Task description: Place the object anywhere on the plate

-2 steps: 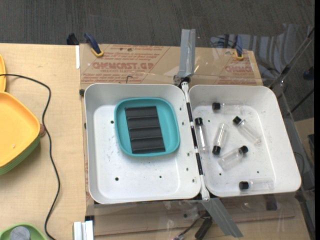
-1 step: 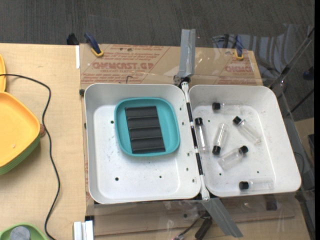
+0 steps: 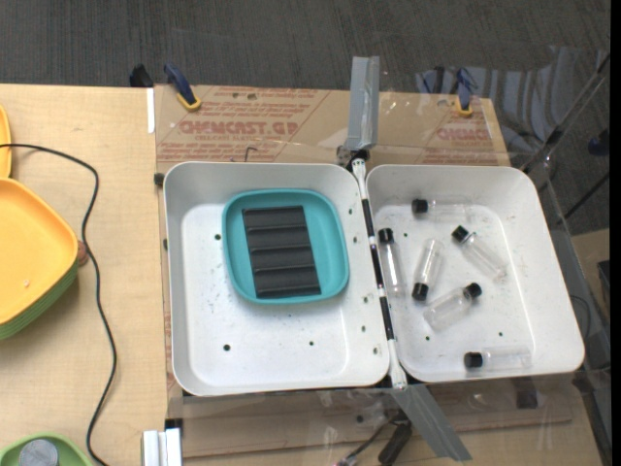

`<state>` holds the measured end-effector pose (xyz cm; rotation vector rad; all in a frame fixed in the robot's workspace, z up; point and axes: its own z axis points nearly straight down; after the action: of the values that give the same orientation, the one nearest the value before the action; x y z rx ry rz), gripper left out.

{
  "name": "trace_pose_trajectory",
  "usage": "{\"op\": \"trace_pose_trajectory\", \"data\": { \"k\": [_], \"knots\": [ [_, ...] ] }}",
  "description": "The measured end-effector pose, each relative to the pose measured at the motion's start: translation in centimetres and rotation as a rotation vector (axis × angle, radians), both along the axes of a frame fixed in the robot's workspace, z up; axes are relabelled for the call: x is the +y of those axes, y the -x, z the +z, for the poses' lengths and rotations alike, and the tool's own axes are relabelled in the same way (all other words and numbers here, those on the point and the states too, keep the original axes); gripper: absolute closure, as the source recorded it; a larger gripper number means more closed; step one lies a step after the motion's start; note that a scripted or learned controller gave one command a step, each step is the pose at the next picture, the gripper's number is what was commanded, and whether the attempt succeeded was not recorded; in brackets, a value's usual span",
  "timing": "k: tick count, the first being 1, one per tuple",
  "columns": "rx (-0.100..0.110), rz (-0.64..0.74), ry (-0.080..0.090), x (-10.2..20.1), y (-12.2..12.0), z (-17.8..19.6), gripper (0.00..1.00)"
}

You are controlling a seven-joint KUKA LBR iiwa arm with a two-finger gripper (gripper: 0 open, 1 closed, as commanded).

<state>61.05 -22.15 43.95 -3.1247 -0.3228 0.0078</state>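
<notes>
**Left bin** (image 3: 194, 357): white, shallow, on the table. It carries one teal plate (image 3: 335, 250) with rounded corners, set toward the bin's rear and about midway between its side walls.

**Block** (image 3: 280, 251): dark and ribbed, with four ridges. It lies flat in the middle of the plate, within the rim on all sides.

**Right bin** (image 3: 553, 260): white, touching the left bin along their shared wall. It holds six clear vials (image 3: 425, 270) with black caps, all on their sides.
- One lies along the left wall.
- One is near the rear.
- Three are loosely grouped in the middle (none stacked).
- One is by the front wall.

None of the vials touches the plate.

**Jaws**: how they stand cannot be told.

**Cardboard** (image 3: 252, 115): a printed brown sheet behind both bins, with a blue-and-orange clamp (image 3: 181, 85) at each rear corner.

**Post** (image 3: 364, 105): grey, standing at the rear where the bins meet.

**Table, left edge**: a yellow dish (image 3: 29, 250) rests on a green one (image 3: 39, 318).

**Cable** (image 3: 97, 260): black, running from the table's left edge toward the front, between the dishes and the left bin.
</notes>
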Motion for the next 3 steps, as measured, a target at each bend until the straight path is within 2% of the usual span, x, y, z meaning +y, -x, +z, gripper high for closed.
{"op": "trace_pose_trajectory", "data": {
  "k": [1,2,3],
  "knots": [
    [0.000,0.000,-0.001,0.0,-2.6,0.0,0.00],
    [0.000,0.001,0.000,0.1,-4.1,0.0,0.00],
    [-0.001,0.002,-0.001,0.1,-4.2,0.0,0.00]
  ]
}}
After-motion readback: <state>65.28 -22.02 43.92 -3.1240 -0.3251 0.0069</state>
